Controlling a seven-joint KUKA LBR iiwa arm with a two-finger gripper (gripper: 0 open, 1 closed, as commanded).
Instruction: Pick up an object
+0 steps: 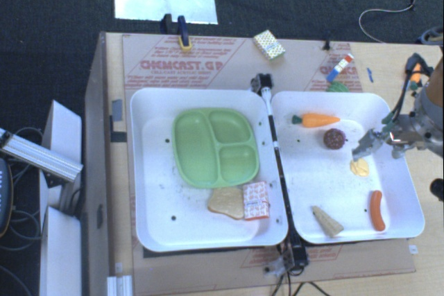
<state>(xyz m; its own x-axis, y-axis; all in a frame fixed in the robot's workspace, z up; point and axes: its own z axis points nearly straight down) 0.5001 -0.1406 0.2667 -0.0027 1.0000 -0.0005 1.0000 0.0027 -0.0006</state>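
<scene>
**Arm reaches in over the right bin, above the small yellow piece**

The arm (424, 123) comes in from the right edge, and its gripper (365, 145) hangs over the right bin (402, 218), near that bin's right-hand middle. Whether the jaws are released or clenched cannot be told from this slant; nothing shows between them.

Just below the gripper's tip lies a small yellow piece (359, 168) on the bin floor. Whether the tip touches it cannot be told. A dark red ball (334, 138) sits just to the left of the gripper, and an orange carrot (316, 120) with a green end lies beyond it, toward the back of the bin. A sausage (377, 210) lies near the front right corner, and a tan wedge (327, 220) lies at the front, left of the sausage.

The left bin (149, 218) holds a green divided plate (215, 147), upright and flat. In front of the plate a slice of toast (225, 202) rests beside a small red-and-white box (256, 199), the two touching.

On the tabletop (208, 59) behind the bins stand a small patterned box (268, 44) and a red, white and blue object (340, 68).
</scene>
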